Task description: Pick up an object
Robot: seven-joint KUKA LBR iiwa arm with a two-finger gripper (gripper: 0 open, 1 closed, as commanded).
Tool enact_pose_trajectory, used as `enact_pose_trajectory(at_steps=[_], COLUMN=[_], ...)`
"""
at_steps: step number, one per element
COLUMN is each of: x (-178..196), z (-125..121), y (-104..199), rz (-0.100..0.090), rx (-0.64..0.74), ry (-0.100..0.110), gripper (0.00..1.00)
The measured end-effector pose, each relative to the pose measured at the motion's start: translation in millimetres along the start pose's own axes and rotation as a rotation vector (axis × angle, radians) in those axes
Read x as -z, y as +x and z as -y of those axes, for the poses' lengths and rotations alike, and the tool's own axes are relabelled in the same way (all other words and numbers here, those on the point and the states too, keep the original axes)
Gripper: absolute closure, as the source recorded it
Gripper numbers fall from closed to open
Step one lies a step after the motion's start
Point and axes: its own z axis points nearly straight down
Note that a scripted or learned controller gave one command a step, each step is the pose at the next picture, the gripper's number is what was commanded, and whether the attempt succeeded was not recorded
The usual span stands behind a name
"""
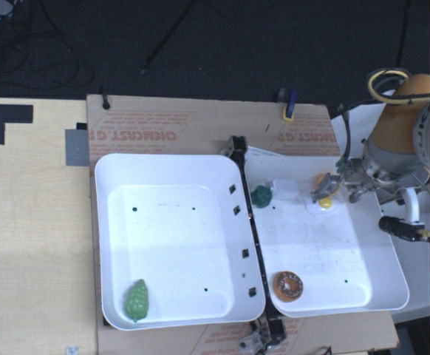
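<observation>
— Nearest to the camera?
— Round brown glazed doughnut [287, 286] at the near edge of the right shallow white plastic bin [381, 291], well below and left of the pincer [323, 192]. Further left, well apart from the pincer, a bumpy light-green lump [136, 300] in the near left corner of the left shallow white plastic bin [100, 198].
— Mid-way up?
— Small dark-green rounded object [261, 195] against the right bin's left wall, level with the pincer and left of it. Between the two, a pale, see-through thing [284, 189], too faint to name.
— And the pincer itself?
— Low over the far part of the right bin, reaching in from the right on the grey arm with the orange band [396, 128]. Small yellow object [324, 204] just under the tips; touching or not, cannot tell. Released or clenched, cannot tell either.
— Farthest?
— Brown cardboard sheet [200, 124] on the surface beyond both bins, with a blue-and-yellow clamp [289, 105] at its far edge, up and left of the pincer.
</observation>
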Motion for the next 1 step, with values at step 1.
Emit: enact_pose_trajectory(at_steps=[1], x=[11.1], z=[-0.9], y=[-1.0], rz=[0.0], rx=[-0.001], ry=[-0.002], gripper=[1.0])
